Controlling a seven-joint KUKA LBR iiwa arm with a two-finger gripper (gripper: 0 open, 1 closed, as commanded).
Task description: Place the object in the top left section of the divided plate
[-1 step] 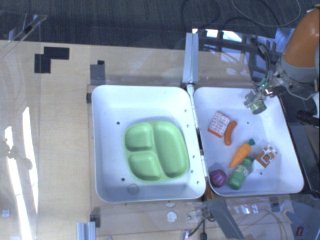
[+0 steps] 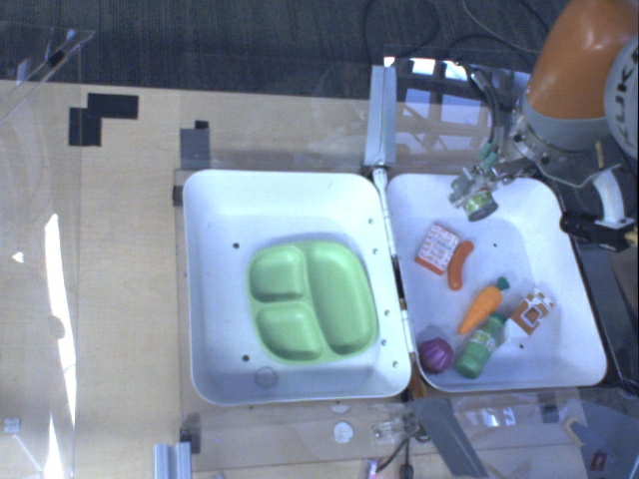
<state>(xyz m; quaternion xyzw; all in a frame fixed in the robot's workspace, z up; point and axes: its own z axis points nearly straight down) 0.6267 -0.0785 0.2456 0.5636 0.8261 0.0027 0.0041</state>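
A green divided plate (image 2: 312, 299) lies in the left bin (image 2: 215, 218), with three sections; its top left section (image 2: 278, 272) holds nothing. My gripper (image 2: 477, 196) hangs over the far edge of the right bin (image 2: 559, 218), well to the right of the plate. A small grey-green thing (image 2: 481, 207) sits right at the gripper's tip, and I cannot make out whether it is held. Lying in the right bin are an orange-and-white box (image 2: 436, 247), a red sausage (image 2: 458, 264), a carrot (image 2: 481, 307), a green bottle (image 2: 478, 351), a purple item (image 2: 434, 354) and a small patterned box (image 2: 531, 312).
A raised divider (image 2: 391, 267) separates the two bins. The arm's orange band (image 2: 579, 48) and grey wrist stand above the right bin's far right corner. Cables loop on the dark floor (image 2: 200, 18) behind the bench. Black markers (image 2: 100, 116) lie on the bench at far left.
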